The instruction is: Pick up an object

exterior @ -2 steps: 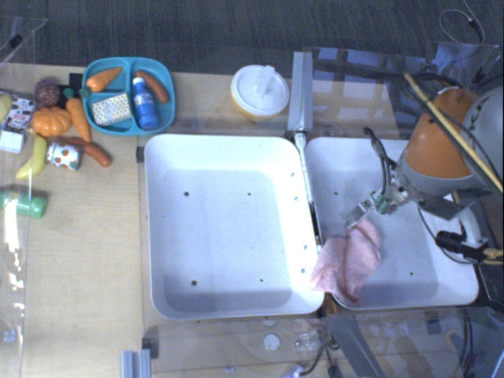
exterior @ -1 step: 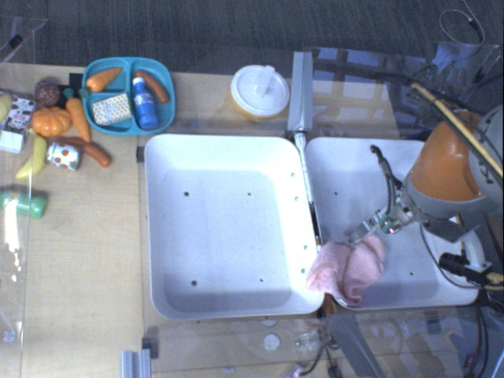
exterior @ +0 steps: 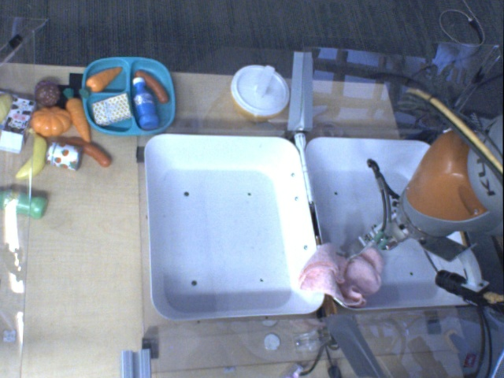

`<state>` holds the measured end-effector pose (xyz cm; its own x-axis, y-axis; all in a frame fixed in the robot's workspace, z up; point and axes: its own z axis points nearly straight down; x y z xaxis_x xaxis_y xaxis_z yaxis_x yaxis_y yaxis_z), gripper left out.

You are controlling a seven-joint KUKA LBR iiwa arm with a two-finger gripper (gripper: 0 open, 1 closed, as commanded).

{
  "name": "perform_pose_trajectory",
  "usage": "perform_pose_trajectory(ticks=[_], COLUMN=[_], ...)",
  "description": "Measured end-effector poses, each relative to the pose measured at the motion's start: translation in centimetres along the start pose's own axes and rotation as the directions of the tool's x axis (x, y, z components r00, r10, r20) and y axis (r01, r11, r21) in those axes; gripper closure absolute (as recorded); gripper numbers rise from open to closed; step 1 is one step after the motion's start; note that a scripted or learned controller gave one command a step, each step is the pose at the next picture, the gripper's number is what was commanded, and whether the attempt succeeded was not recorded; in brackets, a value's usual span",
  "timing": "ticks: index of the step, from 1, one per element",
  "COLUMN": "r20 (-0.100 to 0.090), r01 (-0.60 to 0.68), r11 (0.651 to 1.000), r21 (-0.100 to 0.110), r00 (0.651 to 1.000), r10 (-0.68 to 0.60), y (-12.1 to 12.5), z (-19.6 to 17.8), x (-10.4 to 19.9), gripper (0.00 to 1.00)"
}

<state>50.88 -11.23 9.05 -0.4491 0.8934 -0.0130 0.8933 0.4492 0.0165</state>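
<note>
A pink, crumpled soft object [exterior: 344, 276] lies in the front left corner of the right bin [exterior: 346, 172], partly draped over the rim between the two bins. My gripper [exterior: 373, 242] hangs at the end of the grey arm with the orange band [exterior: 442, 186], which comes in from the right. It sits right at the top right edge of the pink object. I cannot tell whether it touches the object.
The left bin [exterior: 224, 211] sits beside the right one. Behind it stand a teal divided plate [exterior: 161, 73] with toy food and a white lidded cup [exterior: 261, 91]. Loose toy food [exterior: 52, 122] and a green item [exterior: 25, 205] lie on the bench at the left.
</note>
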Motion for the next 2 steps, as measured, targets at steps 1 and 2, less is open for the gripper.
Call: perform_pose_trajectory(ticks=[1,2], r20=[0.001,0.004], r01=[-0.366,-0.364], r11=[0.931,0.931], r21=[0.0,-0.001], r00=[0.931,0.931], r10=[0.366,0.364], y=[1.82,1.88], z=[0.05,-0.92], x=[0.79,0.6], gripper=[0.0,1.0])
